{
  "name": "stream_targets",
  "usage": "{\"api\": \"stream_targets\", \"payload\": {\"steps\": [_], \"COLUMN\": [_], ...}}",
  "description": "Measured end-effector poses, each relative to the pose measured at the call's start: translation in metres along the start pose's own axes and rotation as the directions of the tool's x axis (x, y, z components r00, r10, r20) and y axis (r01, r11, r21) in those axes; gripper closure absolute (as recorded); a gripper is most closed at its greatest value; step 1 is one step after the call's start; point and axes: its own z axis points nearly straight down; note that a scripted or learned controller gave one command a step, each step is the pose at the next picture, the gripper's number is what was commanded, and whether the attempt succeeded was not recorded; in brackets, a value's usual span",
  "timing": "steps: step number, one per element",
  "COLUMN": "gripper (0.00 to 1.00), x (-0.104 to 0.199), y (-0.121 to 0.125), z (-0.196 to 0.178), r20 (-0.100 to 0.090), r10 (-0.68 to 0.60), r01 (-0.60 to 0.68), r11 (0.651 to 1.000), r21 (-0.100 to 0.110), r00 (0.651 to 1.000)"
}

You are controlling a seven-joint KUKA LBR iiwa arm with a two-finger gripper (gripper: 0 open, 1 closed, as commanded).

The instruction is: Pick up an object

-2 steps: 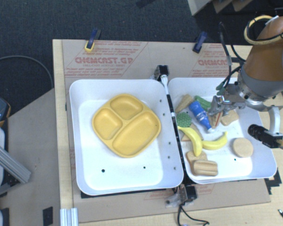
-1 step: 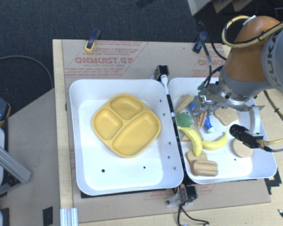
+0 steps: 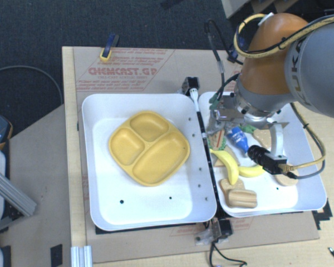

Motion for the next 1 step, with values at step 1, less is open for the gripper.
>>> {"api": "stream_targets", "payload": {"steps": [1], "gripper": [1.00], "x": [0.0436], "y": [0.0122], "z": [-0.0031], "r20": [0.001], "r10": [0.003], "r01": [-0.003], "r11": [1.000], "r21": [0.000], "r00": [1.000]}}
